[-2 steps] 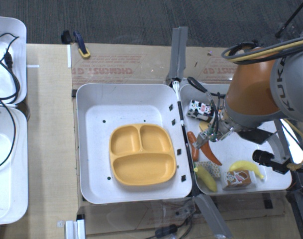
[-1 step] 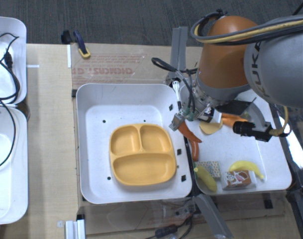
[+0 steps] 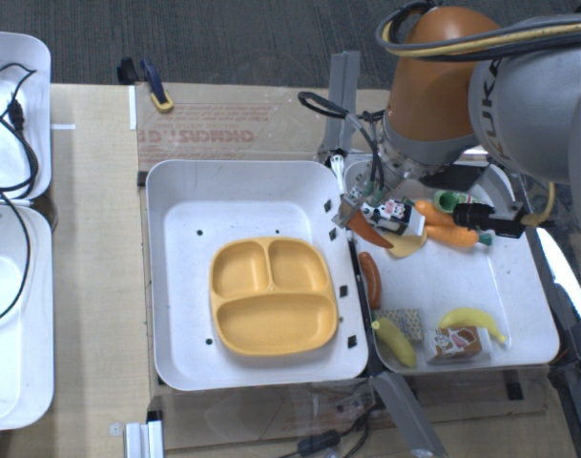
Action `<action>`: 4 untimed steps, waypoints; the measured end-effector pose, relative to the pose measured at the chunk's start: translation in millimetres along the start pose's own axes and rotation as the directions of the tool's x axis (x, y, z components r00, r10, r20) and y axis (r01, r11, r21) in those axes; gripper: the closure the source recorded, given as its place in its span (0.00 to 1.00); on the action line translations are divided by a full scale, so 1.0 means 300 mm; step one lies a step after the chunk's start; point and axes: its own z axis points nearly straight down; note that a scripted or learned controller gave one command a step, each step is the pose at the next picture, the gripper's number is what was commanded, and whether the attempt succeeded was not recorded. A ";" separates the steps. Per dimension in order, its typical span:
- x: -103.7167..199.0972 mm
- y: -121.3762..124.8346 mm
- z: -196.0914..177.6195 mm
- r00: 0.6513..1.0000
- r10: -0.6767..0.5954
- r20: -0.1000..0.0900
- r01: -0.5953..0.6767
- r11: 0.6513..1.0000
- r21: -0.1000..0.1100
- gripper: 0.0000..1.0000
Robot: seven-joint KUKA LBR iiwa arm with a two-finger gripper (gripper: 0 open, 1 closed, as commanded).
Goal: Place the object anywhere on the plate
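Over right bin: gripper (plate bare).

My bench is pale wood. Two shallow white bins sit on it side by side: the left bin and the right bin. A cardboard sheet lies flat behind them.

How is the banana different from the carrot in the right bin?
The banana is yellow; the carrot is orange with a green top. The banana is curved, while the carrot is straight and pointed. The banana lies near the front of the right bin, beside a small carton; the carrot lies toward the back, right by the gripper. Both are toy foods lying flat in the same bin, not on the plate.
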 end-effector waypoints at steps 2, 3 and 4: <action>0.084 -0.084 0.104 0.955 -0.298 -0.002 0.298 0.955 -0.001 0.00; 0.078 -0.084 0.081 0.956 -0.295 -0.003 0.295 0.956 0.000 1.00; 0.094 -0.262 -0.395 0.743 -0.669 0.004 0.670 0.743 -0.003 1.00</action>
